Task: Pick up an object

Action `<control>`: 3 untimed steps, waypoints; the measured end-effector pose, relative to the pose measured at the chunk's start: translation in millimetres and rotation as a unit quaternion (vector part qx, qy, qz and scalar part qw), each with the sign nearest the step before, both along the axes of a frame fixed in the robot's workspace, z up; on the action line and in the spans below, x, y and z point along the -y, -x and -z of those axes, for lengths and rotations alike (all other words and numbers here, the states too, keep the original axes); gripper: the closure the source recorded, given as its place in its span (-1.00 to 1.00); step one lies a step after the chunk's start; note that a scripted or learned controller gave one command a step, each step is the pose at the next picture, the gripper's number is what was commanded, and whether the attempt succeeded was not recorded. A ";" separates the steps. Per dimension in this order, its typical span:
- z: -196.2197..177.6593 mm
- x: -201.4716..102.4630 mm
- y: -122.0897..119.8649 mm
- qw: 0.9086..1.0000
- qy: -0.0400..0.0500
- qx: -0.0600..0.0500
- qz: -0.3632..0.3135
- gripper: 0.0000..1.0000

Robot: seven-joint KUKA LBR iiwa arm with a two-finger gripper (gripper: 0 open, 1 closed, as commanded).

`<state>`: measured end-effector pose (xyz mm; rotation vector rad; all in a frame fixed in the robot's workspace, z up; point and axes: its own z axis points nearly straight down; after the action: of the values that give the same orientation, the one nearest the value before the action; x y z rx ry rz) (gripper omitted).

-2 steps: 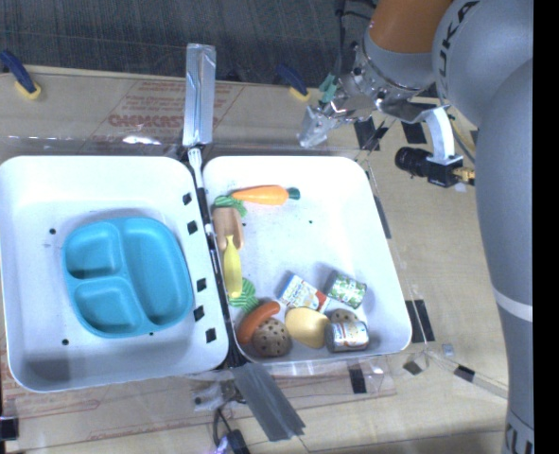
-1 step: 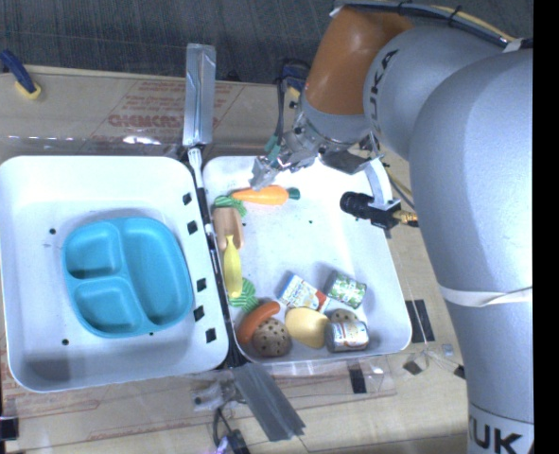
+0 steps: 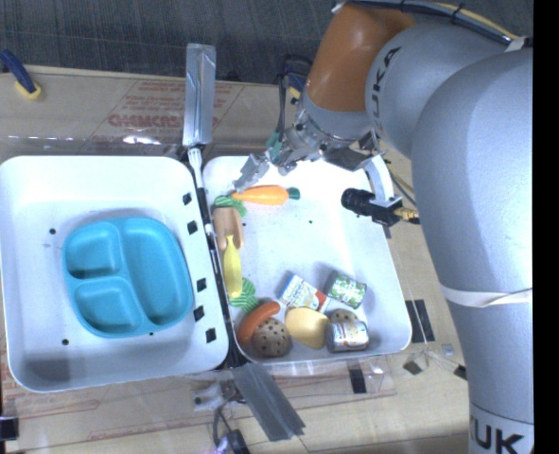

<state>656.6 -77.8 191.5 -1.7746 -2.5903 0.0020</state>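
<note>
Right bin (image 3: 378, 282): shallow, white, with its upper and middle floor bare; the objects crowd its left wall and lower edge.
Left bin (image 3: 19, 253): holds a blue divided tray (image 3: 126, 274) near its centre, with bare white floor on all sides.
Divider: the two bins meet along a raised rim with black clips, just left of the objects in the right bin.
Hand (image 3: 260, 166): poised over the upper left corner of the right bin, above and just left of the carrot; whether its fingers are released or clenched cannot be told, and nothing is seen between them.
Carrot (image 3: 262, 196): orange, tapered, with green leafy ends; lies crosswise near the bin's upper left, close below the hand.
Left-wall objects: a tan piece and a yellow banana-like piece (image 3: 231, 265) lie lengthwise against the divider.
Lower cluster: a red-orange piece, a brown speckled ball (image 3: 270, 339), a yellow rounded piece (image 3: 306, 326), a small carton (image 3: 301, 293) and two cans (image 3: 345, 291), touching or just beside one another.
Arm (image 3: 449, 140): grey, with an orange band, overhanging the bin's right edge.
Bench (image 3: 99, 102): brown surface beyond the bins.
</note>
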 end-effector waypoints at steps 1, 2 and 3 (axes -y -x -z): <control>97.9 25.7 27.7 1.000 0.000 0.002 0.016 -1.00; 101.1 25.1 8.3 1.000 -0.001 -0.019 0.008 -1.00; 101.3 25.1 8.4 1.000 -0.001 -0.019 0.008 -1.00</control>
<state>648.3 -102.9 90.1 -1.7767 -2.5501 0.0333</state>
